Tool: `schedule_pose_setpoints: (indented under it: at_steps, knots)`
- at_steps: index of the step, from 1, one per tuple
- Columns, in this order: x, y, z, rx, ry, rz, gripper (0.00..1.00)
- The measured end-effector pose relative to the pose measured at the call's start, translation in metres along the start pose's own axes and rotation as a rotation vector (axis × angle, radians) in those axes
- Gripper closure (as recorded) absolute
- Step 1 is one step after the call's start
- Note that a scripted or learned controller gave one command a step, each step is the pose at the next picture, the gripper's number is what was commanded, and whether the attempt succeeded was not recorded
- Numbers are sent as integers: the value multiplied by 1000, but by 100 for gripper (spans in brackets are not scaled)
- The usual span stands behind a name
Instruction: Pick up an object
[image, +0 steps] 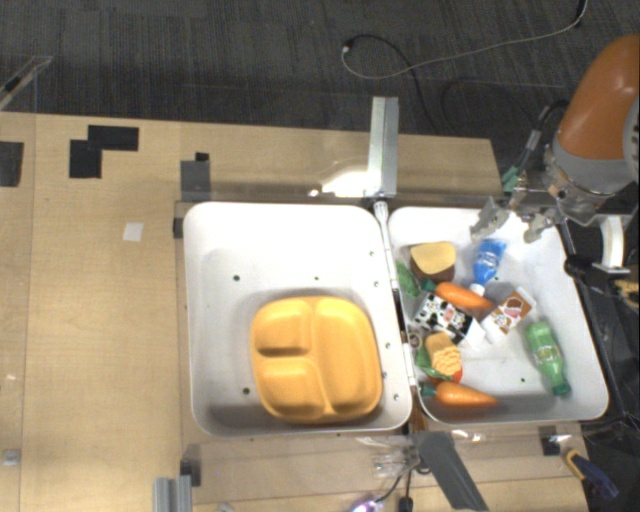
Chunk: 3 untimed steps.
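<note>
The gripper (517, 213) is hanging over the far edge of the right bin (590, 385), its two fingers spread apart with nothing between them. The blue bottle (487, 262) is lying just on the near side of it, and that looks like the likeliest target; it is leaning against nothing I can make out, with the bread slice (433, 259) close beside the bottle, away from the arm.

The main risk, as I judge it, is crowding. Nearer than the bottle, a carrot (463, 296), a small carton (509, 312) and a black-and-white box (441, 317) are lying almost touching, so a finger descending off line could be landing on a neighbour instead of straddling the bottle. The bottle is round, so it may be rolling out of a shallow pinch. The bin wall is also near the bottle, and a finger could be catching on it.
</note>
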<state>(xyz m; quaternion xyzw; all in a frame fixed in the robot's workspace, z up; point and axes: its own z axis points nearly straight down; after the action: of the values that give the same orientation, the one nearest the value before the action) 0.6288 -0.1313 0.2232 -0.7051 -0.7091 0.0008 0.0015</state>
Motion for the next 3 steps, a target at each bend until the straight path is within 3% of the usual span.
schedule_pose_setpoints:
  at_steps: [1,2,3]
  knots:
    - [-26,13,80,0,0,-20,0]
    - [-42,16,136,-10,0,85,0]
    - [1,3,106,-1,1,-82,0]
